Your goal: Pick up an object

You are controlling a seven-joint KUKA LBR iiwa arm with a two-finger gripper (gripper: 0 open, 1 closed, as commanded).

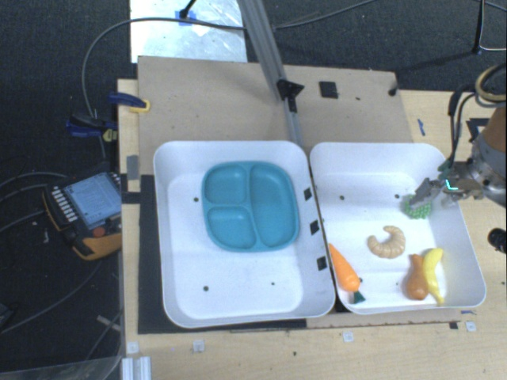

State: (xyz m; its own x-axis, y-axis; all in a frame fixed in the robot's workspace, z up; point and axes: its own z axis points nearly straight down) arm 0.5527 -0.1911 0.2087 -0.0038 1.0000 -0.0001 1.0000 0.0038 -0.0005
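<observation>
The pincer point(428, 192) sits low over the right bin point(356, 169), near its right wall, right at a small green object point(417, 207). The green object lies on the bin floor directly under the pincer's tip; whether the tip is closed on it, touching it or just above it cannot be told, and the pincer's state is not readable at this size. A small teal light glows on the pincer body just to the right.

Counting the loose things in the right bin gives five: one green object, one pale tan curled piece shaped like a shrimp or croissant point(387, 242) near the bin's middle, one orange carrot point(344, 267) with a dark green end lying along the left wall, one yellow banana point(433, 272) at the near right corner, and one orange-brown piece point(415, 279) lying against the banana's left side. The carrot is well apart from the others.

There are two white bins side by side, their inner rims meeting. The left bin point(182, 275) holds one thing: a blue plate point(249, 206) with three compartments, lying flat in the bin's upper half.

Both bins rest on a brown board on the counter point(202, 74). One grey pole point(265, 34) slants down to the top of the seam between the bins. To the left lies one handheld controller point(89, 204) with a blue screen; no writing on it, or anywhere else, can be read.
</observation>
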